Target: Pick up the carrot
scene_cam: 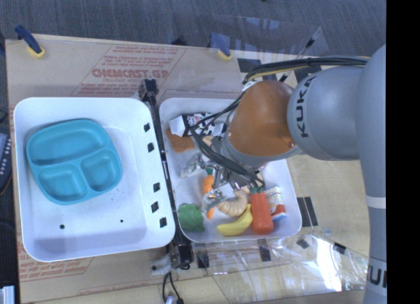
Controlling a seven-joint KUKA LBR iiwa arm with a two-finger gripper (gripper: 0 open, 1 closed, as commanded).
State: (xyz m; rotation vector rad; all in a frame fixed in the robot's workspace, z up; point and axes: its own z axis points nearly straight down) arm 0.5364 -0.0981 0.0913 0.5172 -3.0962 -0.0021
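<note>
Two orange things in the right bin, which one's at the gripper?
The thin carrot, directly beside the gripper mid-bin. The thicker orange-red piece lies farther off near the bin's front edge, next to the banana.

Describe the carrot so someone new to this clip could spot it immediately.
Look in the right-hand white bin, the cluttered one under the arm. Near its middle, by the end effector, lies the carrot, a small, thin orange stick. The red-orange item beside the banana is far thicker.

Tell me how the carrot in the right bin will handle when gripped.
The carrot looks like a small moulded toy, so probably stiff and light. Its narrow, rounded shape may roll or slip between fingers. It is packed close to the banana and green vegetable, so neighbours could shift.
</note>
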